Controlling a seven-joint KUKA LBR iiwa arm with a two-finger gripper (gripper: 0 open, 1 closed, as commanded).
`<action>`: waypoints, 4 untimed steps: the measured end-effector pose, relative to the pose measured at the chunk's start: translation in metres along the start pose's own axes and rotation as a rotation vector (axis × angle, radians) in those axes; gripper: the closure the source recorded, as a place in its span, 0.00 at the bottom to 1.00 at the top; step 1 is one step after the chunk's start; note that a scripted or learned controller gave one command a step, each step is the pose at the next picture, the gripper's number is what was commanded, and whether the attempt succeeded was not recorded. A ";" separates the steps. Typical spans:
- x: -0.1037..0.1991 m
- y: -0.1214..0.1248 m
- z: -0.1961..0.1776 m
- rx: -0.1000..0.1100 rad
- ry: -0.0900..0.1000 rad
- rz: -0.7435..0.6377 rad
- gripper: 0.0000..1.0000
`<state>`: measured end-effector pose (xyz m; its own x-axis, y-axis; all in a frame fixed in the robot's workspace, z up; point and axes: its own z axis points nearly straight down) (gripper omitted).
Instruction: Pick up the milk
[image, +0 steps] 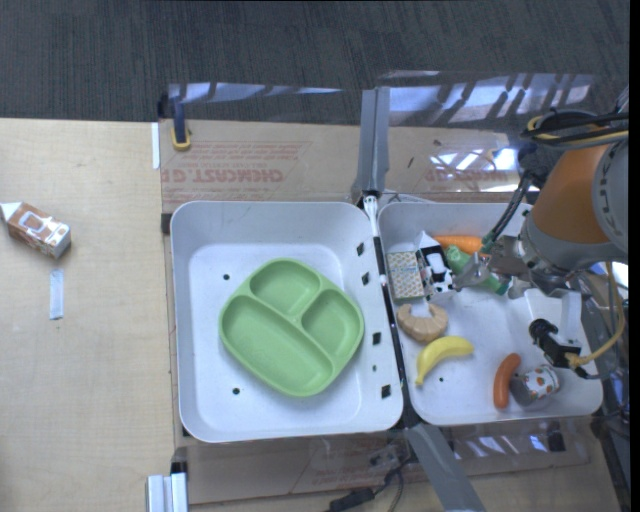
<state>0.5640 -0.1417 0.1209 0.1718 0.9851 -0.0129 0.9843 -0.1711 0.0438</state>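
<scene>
We judge the milk carton (433, 268) light, fairly stiff but crushable, best taken across its flat sides. It is small, white with black markings, lying in the right bin (560, 405) at its far left, just beside the tool (483, 268), whose state we cannot tell.

The hand (478, 268) hangs over the right bin (570, 400), near the milk (434, 266) and carrot (460, 243).
</scene>
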 end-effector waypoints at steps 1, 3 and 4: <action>0.055 0.029 -0.070 0.046 0.010 0.020 0.00; 0.054 0.036 0.017 0.036 0.009 0.052 1.00; 0.105 0.054 -0.069 0.048 0.002 0.367 1.00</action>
